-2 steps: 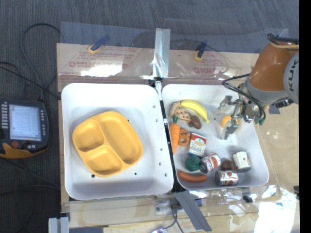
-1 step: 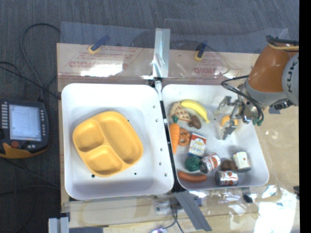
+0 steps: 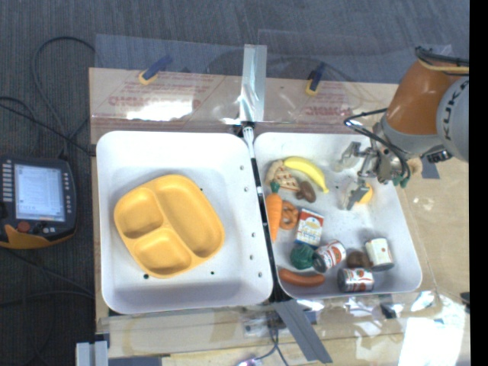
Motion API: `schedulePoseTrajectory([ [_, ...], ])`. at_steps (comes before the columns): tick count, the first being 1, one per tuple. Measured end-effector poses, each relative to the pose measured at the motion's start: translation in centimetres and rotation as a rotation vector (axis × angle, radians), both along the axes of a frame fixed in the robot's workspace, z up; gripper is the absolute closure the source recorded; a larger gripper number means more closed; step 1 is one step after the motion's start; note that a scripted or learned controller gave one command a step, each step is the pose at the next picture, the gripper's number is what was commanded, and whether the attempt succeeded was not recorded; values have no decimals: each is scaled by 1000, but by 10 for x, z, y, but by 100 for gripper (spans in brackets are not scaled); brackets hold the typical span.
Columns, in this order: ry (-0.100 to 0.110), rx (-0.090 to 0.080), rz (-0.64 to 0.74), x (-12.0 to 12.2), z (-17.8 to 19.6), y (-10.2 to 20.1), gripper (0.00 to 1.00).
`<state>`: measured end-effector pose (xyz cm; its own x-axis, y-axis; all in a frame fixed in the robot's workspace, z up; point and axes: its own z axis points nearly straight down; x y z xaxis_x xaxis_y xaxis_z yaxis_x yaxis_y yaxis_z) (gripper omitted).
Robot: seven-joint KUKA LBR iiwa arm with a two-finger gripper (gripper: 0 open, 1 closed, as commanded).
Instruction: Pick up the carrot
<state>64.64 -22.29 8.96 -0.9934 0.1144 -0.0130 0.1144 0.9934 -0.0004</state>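
My pincer [image 3: 357, 175] hangs over the far right part of the right shallow white bin [image 3: 409, 239], its two fingers spread wide with nothing between them; one fingertip stands just beside a small yellow piece [image 3: 366, 196] lying on the bin floor. Nearest to my pincer, to its left, lies the curved yellow banana [image 3: 306, 171], and touching that a brown waffle-like slice [image 3: 284, 177] and a small dark brown lump [image 3: 306, 192]. Further left, against the bin's left wall and well apart from my pincer, lies the long orange carrot [image 3: 274, 214], pointing its narrow end toward the near edge, with a brown pretzel-shaped piece [image 3: 289, 215] just beside it. Below and left of my pincer sits a small white and red carton [image 3: 309, 227], then a dark green lump [image 3: 302, 257], a red and white tin can on its side [image 3: 329, 256], a small brown piece [image 3: 355, 258], a white cylindrical can [image 3: 379, 253], another red tin can [image 3: 355, 280] and a reddish-brown sausage [image 3: 301, 277] along the near wall. Farther off to the left, the second white bin [image 3: 111, 280] holds a yellow divided plastic plate [image 3: 168, 223] with three compartments. Both bins rest on the tan surface [image 3: 441, 208]. Farthest left of all, off the surface, a black handheld control pendant with a pale screen [image 3: 36, 193] lies on the grey carpet floor [image 3: 46, 82].
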Motion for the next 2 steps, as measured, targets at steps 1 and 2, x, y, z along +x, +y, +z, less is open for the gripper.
schedulePoseTrajectory([
  [1, 6, -3, 338, 0, 17, 1, 0],
  [2, 0, -7, 424, -46, 1, 0, 0],
])
